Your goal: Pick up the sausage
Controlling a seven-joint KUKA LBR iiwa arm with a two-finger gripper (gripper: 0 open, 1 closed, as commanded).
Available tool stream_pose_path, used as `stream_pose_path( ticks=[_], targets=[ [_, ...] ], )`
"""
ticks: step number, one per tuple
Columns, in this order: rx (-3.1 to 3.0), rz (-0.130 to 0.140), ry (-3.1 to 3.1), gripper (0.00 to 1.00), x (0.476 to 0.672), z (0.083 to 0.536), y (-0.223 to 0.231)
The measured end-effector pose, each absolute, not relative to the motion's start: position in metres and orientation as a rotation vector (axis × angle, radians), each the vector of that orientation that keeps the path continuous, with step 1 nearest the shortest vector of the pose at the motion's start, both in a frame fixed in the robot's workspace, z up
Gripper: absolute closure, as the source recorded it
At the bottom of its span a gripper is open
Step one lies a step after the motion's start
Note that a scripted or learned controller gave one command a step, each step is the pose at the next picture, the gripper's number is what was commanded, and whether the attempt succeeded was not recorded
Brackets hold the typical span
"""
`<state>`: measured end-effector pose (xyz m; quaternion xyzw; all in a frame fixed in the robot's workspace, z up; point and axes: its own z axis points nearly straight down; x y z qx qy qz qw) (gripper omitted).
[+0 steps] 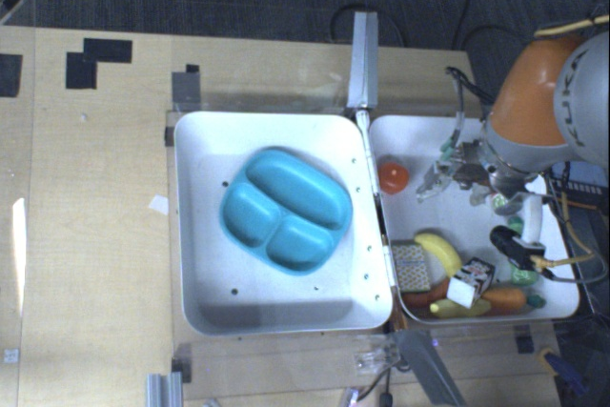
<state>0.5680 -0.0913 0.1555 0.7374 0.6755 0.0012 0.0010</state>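
The sausage (435, 290), a short red-brown piece, lies at the front of the right bin (419, 140), wedged between a checkered pad (410, 267) and a white and black cube (471, 282). My gripper (448, 190) hangs over the middle of the right bin, behind the sausage and just right of a red tomato (393, 174). Its fingers stand open with nothing between them.
A banana (438, 250), an orange carrot (506, 300), a yellow piece (459, 308) and a small green item (524, 277) crowd the right bin's front. The left bin (200, 205) holds a blue divided dish (286, 209).
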Motion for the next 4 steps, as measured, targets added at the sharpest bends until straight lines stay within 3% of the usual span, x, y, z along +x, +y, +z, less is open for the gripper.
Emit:
stream_pose_path(
  ticks=[1,2,3,4],
  targets=[
    [2.2,0.012,2.231,0.0,0.6,0.089,-0.084],
    [2.18,-0.053,2.297,0.0,0.66,0.087,-0.098],
    [2.717,-0.009,1.578,0.0,0.668,0.087,-0.091],
    [2.548,0.001,1.831,0.0,0.67,0.087,-0.083]
  ],
)
